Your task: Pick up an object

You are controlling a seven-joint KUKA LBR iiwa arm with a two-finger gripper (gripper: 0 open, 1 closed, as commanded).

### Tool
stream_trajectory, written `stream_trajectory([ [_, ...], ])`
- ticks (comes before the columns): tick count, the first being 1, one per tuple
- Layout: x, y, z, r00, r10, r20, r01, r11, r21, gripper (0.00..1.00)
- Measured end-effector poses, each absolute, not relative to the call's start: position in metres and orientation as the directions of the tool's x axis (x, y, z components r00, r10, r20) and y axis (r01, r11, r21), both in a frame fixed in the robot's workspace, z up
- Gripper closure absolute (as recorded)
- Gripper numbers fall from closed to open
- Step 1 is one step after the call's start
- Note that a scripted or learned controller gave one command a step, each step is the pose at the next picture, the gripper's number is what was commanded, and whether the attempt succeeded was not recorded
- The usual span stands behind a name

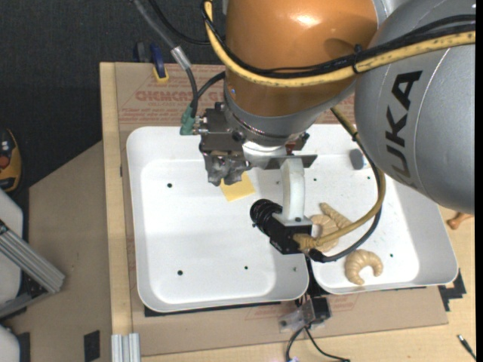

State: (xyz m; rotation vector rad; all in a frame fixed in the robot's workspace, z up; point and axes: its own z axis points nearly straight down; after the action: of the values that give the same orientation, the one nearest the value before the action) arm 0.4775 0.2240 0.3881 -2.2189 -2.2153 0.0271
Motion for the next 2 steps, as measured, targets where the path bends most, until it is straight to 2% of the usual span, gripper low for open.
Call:
stream_trajectory([
  [1, 0.48, 0.225, 0.495, -0.002, 1.0, 0.006, 1.0, 0.001, 0.012, 1.0],
  [2, 0.478, 0.224, 0.387, 0.001, 1.0, -0.006, 1.0, -0.001, -0.012, 1.0],
])
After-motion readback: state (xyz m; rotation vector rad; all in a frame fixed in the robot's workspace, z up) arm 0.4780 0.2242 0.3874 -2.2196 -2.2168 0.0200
